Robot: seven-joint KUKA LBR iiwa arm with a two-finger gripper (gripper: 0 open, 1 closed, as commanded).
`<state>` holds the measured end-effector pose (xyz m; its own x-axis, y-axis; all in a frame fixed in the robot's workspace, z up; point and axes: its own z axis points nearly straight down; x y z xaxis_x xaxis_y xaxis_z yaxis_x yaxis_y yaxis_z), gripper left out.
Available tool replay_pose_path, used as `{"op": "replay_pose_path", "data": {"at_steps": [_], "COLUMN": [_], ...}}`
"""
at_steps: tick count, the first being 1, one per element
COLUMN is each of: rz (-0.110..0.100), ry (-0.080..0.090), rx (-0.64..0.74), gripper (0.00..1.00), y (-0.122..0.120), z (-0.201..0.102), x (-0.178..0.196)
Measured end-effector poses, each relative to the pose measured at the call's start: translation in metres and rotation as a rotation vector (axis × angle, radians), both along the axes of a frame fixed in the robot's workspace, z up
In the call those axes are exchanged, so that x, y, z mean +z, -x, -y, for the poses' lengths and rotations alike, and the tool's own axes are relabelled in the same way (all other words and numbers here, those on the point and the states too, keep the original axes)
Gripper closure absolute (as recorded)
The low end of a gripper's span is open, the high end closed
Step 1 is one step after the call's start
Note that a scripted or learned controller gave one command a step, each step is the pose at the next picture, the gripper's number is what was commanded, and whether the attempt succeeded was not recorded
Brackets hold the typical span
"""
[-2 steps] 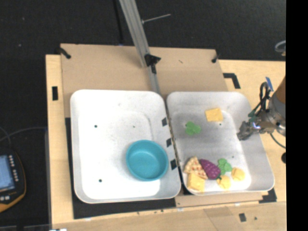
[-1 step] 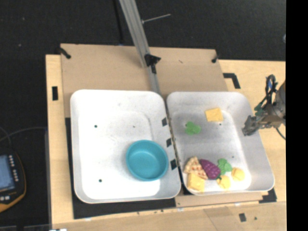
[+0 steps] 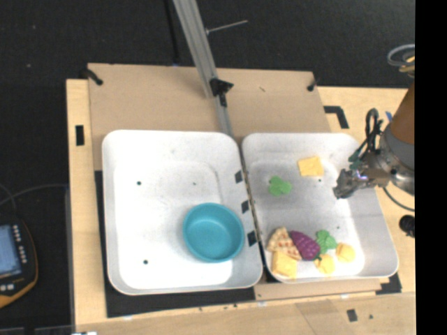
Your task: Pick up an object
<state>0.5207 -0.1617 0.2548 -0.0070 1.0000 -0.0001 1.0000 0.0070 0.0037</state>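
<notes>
My gripper hangs over the right side of the right bin, with the arm coming in from the right edge. A yellow flat piece lies to its left, and a small green toy lies further left. Along the bin's front edge sits a cluster: a waffle-like piece, a purple toy, a green piece and yellow pieces. Nothing shows between the fingers.
The left bin holds a teal bowl near its front right. A grey metal pole slants from the top toward the gap between the bins. Cables hang by the arm at the right.
</notes>
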Motion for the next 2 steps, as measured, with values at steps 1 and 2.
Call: {"op": "replay_pose_path", "data": {"at_steps": [1,2], "rz": [-0.002,0.0], "ry": [0.0,0.0], "rx": [0.0,-0.004], "gripper": [1.0,1.0], "y": [-0.002,-0.002], "z": [-0.054,-0.104], "x": [-0.012,-0.002]}}
